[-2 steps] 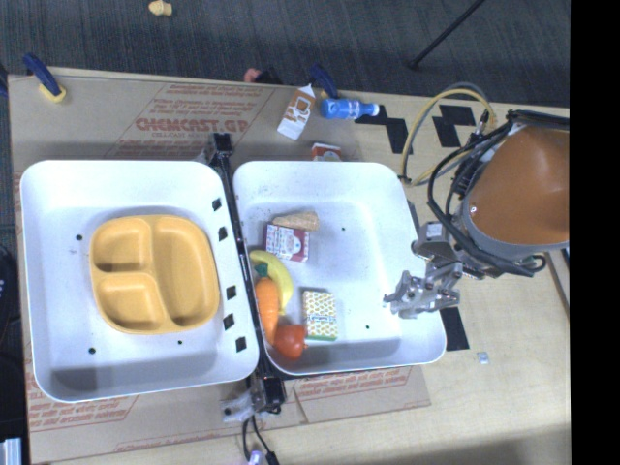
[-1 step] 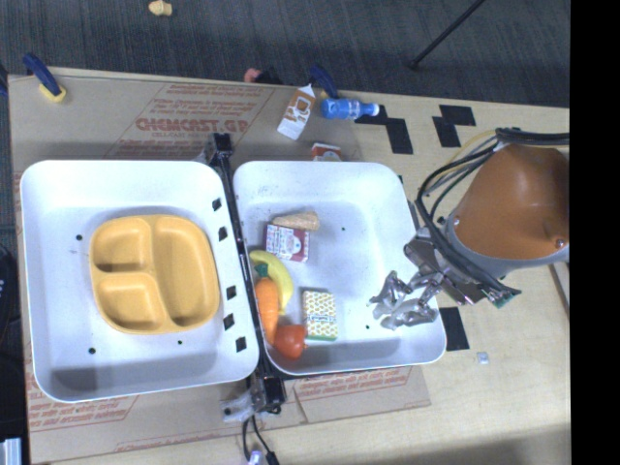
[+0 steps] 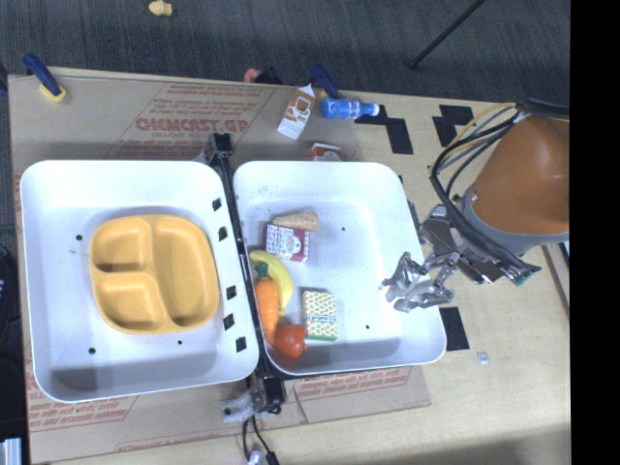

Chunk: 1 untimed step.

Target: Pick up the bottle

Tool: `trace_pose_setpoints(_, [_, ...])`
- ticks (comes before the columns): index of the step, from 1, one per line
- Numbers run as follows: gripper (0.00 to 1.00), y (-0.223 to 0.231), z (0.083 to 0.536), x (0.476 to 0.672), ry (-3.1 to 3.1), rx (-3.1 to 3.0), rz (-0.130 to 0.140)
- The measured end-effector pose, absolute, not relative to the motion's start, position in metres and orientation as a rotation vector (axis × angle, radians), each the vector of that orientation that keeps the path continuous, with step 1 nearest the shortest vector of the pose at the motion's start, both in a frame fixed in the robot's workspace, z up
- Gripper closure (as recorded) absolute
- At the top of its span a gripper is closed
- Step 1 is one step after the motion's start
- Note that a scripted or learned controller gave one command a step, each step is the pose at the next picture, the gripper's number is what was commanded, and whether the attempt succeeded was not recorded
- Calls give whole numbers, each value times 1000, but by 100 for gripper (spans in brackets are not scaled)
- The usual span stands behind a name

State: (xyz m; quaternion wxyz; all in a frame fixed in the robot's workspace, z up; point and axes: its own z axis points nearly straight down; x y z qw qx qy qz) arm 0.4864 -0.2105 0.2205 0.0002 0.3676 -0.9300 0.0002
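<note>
Worktop (image 3: 504, 395) carries two white bins side by side. Left bin (image 3: 48, 260), well apart from the claw on its far side, holds a yellow divided tray (image 3: 155, 269). Right bin (image 3: 387, 201) sits directly under the claw. Arm's orange band (image 3: 528, 177) is just behind the claw, off the bin's right rim.

Claw (image 3: 418, 284) hangs over the right edge of the right bin, nothing between its fingers; whether they stand apart or together I cannot tell, metal parts blur together.

In the right bin, left of the claw: banana (image 3: 276, 271), carrot (image 3: 267, 303), red-and-white carton (image 3: 289, 242) with a wedge of bread (image 3: 298, 221) above it, patterned yellow box (image 3: 321, 315), tomato (image 3: 290, 341). All apart from the claw.

Bottle (image 3: 344, 109) is outside both bins, lying on its side on the worktop beyond the right bin's far rim, well apart from the claw, up and left of it. Blue, small, cap end pointing right. A small carton (image 3: 297, 111) lies just beside it, left.

Handling, judged: looks like light plastic, stiff enough, rounded and smooth, so likely to roll or slip. Best grip across the mid-body, fingers square to its long axis, not on the narrow cap end. Neighbouring carton may crowd a finger.
</note>
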Motion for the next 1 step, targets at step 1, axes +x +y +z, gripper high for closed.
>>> trace_pose_setpoints(1, [100,-211,215,484,-2677,1645,1])
